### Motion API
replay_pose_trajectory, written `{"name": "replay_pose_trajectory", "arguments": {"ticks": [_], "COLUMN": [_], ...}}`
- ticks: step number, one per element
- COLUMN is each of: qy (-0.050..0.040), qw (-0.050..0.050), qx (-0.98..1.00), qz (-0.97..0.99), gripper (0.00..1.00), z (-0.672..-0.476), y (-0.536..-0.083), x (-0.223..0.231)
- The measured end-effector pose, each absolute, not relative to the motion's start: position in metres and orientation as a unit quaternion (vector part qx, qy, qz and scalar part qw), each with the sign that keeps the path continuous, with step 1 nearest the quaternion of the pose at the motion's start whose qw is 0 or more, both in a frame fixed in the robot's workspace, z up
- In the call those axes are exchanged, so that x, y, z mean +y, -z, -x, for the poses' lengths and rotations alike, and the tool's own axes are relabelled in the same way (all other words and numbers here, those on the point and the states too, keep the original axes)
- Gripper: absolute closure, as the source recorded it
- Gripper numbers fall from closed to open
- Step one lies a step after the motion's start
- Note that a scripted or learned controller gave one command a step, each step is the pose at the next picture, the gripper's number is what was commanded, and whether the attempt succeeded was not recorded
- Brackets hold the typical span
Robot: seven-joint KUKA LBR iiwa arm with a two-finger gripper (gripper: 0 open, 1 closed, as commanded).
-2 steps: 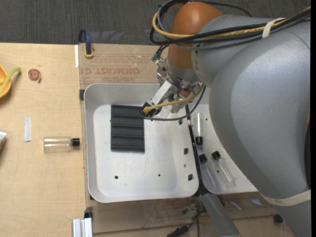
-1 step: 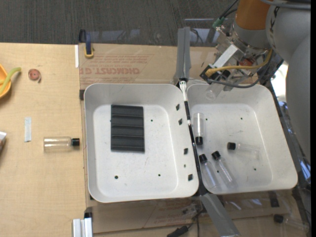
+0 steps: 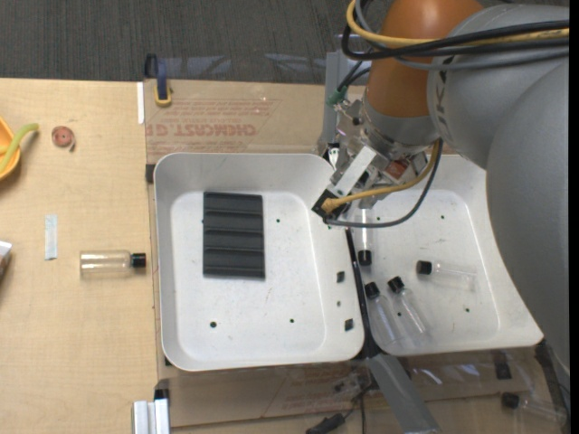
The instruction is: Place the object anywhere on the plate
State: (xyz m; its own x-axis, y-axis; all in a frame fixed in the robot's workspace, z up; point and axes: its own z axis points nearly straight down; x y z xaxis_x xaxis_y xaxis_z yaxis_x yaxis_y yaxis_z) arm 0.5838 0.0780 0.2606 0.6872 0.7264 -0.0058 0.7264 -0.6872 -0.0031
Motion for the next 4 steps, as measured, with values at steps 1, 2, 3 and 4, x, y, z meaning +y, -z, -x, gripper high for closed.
{"name": "replay_pose_trajectory", "arguments": {"ticks": [1,2,3,4], "qy": [-0.0037,-0.0039,-0.0029,-0.0022], "qw": [0.0,0.0,0.0,-0.001], "qx": [-0.389,-0.416,-0.187,-0.099], "qz": [0.921,0.91,0.982,0.995], "gripper": [1.0,1.0,1.0,1.0], "z": [-0.532,-0.476,-0.477,-0.485], "y": [-0.183,-0.14,-0.09,-0.191], "x": [0.149,0.2,0.184,0.063]}}
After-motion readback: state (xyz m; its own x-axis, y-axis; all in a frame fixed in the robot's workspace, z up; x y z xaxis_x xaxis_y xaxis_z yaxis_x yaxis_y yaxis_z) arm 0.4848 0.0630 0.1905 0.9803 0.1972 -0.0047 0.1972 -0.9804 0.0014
